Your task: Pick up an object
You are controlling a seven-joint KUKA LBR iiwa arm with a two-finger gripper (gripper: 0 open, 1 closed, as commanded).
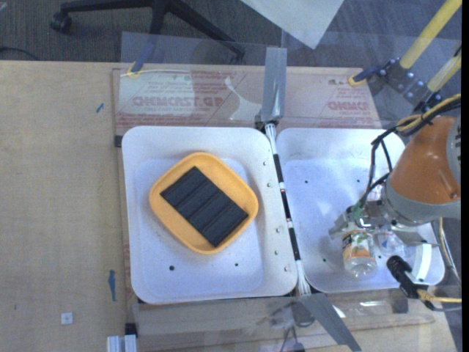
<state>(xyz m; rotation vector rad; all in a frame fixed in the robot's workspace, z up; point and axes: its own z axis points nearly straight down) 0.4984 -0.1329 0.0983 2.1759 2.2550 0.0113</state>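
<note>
A small clear plastic bottle [359,255] with an orange label lies in the right bin [322,174], near its front right corner. My gripper [360,226] hangs right over the bottle's upper end, on the grey arm with the orange band [425,171] that comes in from the right. The gripper's body hides the spot where it meets the bottle. In the left bin [146,270] a yellow square dish [165,200] carries a black ribbed block [204,205].
A grey divider strip [284,204] runs between the two bins. Cardboard and clear plastic sheeting [190,101] lie behind the bins. The wooden bench [51,196] stretches to the left. A yellow cable [440,295] trails by the right bin's front corner.
</note>
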